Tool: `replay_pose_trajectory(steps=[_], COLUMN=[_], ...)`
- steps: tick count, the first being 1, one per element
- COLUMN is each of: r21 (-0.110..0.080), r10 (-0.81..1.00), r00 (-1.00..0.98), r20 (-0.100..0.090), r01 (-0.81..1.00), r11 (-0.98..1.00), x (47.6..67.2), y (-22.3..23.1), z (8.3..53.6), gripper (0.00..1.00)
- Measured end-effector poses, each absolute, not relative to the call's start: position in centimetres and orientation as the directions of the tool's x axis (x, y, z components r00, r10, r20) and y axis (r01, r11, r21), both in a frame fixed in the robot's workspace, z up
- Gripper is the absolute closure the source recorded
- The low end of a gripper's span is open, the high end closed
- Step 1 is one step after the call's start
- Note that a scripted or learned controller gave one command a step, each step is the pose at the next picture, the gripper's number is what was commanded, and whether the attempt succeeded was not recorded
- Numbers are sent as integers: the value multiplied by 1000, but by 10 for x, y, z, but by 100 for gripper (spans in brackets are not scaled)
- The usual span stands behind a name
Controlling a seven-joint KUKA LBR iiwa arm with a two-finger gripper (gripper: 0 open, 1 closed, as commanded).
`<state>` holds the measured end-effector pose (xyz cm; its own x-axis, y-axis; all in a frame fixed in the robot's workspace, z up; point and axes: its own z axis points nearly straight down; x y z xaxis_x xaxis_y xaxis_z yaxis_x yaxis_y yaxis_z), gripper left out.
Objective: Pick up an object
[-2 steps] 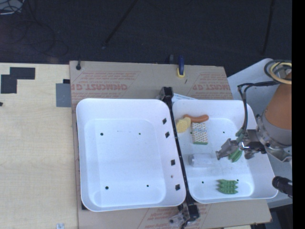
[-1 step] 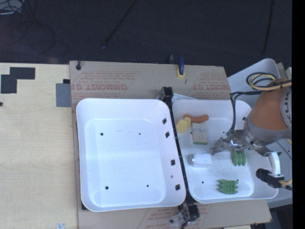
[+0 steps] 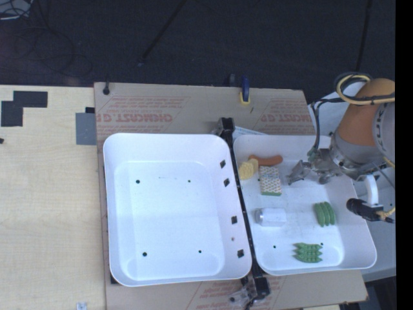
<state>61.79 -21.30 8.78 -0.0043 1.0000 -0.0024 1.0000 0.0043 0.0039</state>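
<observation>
Right bin [image 3: 361, 254], lower right of frame. Contents:

- Sausage [image 3: 266, 161], orange-brown, at the bin's upper left.
- Yellow piece [image 3: 248, 169], small and lumpy, touching the sausage's left end. Probably light plastic or foam.
- Sponge [image 3: 270, 181], green and speckled, just below the sausage. Likely soft; should give under a pinch across its short sides.
- White block [image 3: 270, 217], centre-left of the bin, apart from the rest. Pale against the bin floor. Looks stiff and possibly smooth; take across the narrow width.
- Pod [image 3: 324, 213], green and ribbed, right of centre, standing alone. Probably light toy food; grip across its width.
- Second pod [image 3: 308, 252], green, near the bin's lower edge.

Left bin [image 3: 113, 173], centre of frame.

Gripper [image 3: 302, 172], upper right of the right bin, low over the floor and right of the sponge. Whether its jaws stand apart or together cannot be told. Nothing is seen between them.

Easiest pick, by judgement: the lone pod or the white block.
</observation>
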Motion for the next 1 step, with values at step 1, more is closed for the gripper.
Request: replay_pose_trajectory(steps=[1], r21=[11], r10=[1000], r00=[-4], r20=[-3], r01=[1000], r11=[4], x=[646], y=[-188], z=[297], gripper=[0])
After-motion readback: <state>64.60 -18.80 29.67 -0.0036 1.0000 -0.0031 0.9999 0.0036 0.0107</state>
